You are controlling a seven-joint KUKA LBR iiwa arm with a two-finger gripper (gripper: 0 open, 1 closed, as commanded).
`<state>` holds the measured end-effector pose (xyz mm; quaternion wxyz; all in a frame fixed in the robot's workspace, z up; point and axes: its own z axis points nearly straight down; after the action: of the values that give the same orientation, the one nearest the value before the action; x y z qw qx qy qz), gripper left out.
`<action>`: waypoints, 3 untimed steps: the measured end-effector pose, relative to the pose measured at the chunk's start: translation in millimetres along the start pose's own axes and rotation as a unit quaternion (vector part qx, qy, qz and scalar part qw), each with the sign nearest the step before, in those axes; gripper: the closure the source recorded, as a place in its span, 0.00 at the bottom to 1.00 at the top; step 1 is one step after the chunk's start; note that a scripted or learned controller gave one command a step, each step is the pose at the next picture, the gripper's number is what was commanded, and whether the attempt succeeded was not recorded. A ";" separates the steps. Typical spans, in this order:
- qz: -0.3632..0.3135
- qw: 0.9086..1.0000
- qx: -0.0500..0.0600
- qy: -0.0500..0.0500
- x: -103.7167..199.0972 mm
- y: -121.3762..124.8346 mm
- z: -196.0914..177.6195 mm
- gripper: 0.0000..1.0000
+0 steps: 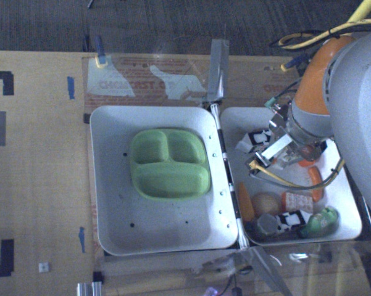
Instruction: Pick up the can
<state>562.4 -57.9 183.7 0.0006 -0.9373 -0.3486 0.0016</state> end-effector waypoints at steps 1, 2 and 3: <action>0.000 1.000 0.001 0.000 0.2 -0.4 0.2 0.00; 0.054 0.999 0.001 0.000 17.7 72.1 38.9 0.00; 0.103 0.995 -0.010 0.012 -0.7 104.1 73.5 0.00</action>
<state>629.6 -137.1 110.0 -0.0047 -0.9681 -0.2503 -0.0131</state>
